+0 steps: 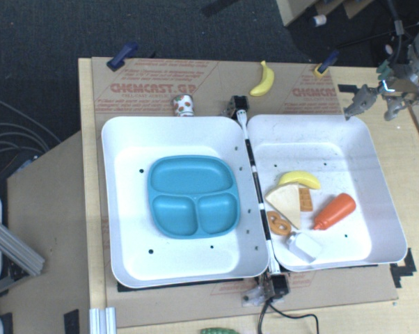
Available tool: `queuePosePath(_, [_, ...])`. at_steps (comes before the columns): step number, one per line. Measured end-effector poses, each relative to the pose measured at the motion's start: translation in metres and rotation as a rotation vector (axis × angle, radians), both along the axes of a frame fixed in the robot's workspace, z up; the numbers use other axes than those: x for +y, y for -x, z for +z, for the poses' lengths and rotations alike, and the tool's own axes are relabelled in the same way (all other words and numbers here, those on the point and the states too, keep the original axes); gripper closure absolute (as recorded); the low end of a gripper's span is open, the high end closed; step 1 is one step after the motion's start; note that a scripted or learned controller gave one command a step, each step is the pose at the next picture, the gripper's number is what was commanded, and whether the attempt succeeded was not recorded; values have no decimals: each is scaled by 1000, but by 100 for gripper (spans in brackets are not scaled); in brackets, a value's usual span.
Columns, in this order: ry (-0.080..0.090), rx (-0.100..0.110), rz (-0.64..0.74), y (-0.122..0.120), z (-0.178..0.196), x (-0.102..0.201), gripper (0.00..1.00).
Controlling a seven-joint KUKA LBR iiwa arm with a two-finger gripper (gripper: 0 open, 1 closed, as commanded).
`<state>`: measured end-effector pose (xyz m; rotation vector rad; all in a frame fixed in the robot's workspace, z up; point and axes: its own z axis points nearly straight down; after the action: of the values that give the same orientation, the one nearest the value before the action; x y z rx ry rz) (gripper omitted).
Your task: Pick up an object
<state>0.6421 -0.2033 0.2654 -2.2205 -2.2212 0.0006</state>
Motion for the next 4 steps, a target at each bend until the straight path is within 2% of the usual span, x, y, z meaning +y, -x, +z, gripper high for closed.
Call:
queuePosePath(1, [0,1,1,-2,-127,13,0])
queuePosePath(2, [-2,3,1,-24,-181,49,0])
queuePosePath(3, [-1,2,1,-10,-181,75,0])
queuePosePath(4, [0,-2,1,-25,-181,90,0])
